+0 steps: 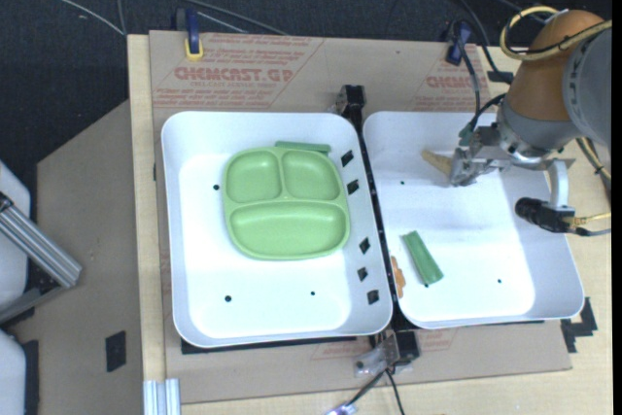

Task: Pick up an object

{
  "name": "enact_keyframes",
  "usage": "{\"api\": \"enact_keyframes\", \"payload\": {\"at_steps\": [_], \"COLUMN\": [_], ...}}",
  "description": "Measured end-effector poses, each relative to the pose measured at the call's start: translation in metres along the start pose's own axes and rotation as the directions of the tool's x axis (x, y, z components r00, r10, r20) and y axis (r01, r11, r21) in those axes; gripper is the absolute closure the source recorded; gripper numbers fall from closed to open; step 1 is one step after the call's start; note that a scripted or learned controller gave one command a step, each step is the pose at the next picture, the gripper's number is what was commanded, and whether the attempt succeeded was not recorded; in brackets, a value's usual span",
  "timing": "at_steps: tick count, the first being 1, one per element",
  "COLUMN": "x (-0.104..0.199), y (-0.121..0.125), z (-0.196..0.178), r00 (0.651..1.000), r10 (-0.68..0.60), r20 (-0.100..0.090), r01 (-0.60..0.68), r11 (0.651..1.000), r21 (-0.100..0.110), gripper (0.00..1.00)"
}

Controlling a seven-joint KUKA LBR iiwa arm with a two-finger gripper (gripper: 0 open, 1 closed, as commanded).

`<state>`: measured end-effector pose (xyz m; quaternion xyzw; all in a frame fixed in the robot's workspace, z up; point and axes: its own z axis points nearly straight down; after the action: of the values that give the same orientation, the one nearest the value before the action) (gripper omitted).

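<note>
The pale green three-compartment plastic plate (287, 205) is sitting mid-left bin (194, 306), white floor lying open all around it. Across the divider, the small green rectangular block (423, 258) is lying tilted in the right bin (544, 296), near the front edge. The gripper (465, 166) is hovering over the far part of that bin beside a tan wooden piece (436, 158); whether it is gripping, I cannot tell.

The arm (573, 83) is grey with a rounded orange band (549, 63) above a grey wrist. A yellow cable (515, 26) loops over the band. The claw (465, 165) is small, metallic grey.
</note>
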<state>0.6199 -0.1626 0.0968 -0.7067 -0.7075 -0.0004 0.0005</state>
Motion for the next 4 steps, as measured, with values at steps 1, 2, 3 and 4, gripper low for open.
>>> {"api": "enact_keyframes", "payload": {"at_steps": [1,2,3,4], "x": [-0.005,-0.009,-0.009,0.037], "y": [0.003,0.0,0.002,-0.022], "z": [-0.045,-0.091,-0.133,-0.124], "r00": [1.0,1.0,1.0,1.0], "r10": [0.001,0.002,0.0,-0.003], "r20": [0.003,0.003,0.003,-0.002], "r01": [-0.001,-0.002,0.0,0.003], "r11": [1.0,1.0,1.0,1.0], "r21": [-0.006,-0.007,-0.007,0.004], "gripper": [1.0,1.0,1.0,1.0]}}
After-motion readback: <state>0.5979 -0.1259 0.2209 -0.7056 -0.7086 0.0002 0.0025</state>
